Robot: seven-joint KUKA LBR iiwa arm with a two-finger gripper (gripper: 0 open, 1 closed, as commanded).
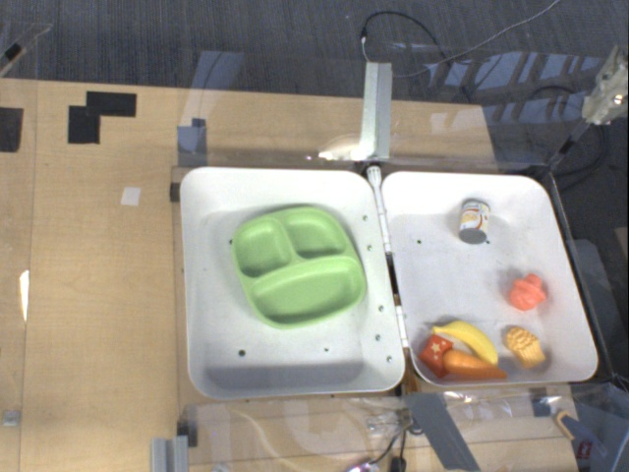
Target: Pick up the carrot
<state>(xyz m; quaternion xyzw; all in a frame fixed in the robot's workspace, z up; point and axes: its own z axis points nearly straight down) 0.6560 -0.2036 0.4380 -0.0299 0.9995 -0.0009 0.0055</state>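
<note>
Carrot (474, 366): lying flat in the lower left corner of the right bin (432, 205), at the lower right of the frame, orange, long axis running left to right; not lifted, untouched as far as can be judged.
Neighbours of the carrot: red strawberry-like piece (436, 347) touching its left end; yellow banana (470, 339) lying just above and seemingly against it; yellow-brown knobbly piece (524, 345) just beside its right end.
Progress: nothing of the pick done yet, judging from how things lie; approach, descent, closing and lift all left.
Likely difficulty: tight crowding in the corner, bin wall close on the lower side, banana and red piece pressed against the carrot; little free room for fingers on either side.
Pincer: state impossible to tell, likewise anything it might have hold of.
Pink-red lumpy item (529, 292): further up, right of centre in the right bin, well apart from the carrot group.
Green divided plate (297, 266): in the left bin (211, 352), centre of the frame, three compartments, nothing in them.
Small can (475, 220): upper part of the right bin, lying tilted, pale label with a blue-and-yellow patch.
Writing: can label too small to read; no legible brand or text elsewhere.
Black blocks (98, 114): upper left of the frame, on the wooden bench (88, 293), plain shapes, no lettering.
</note>
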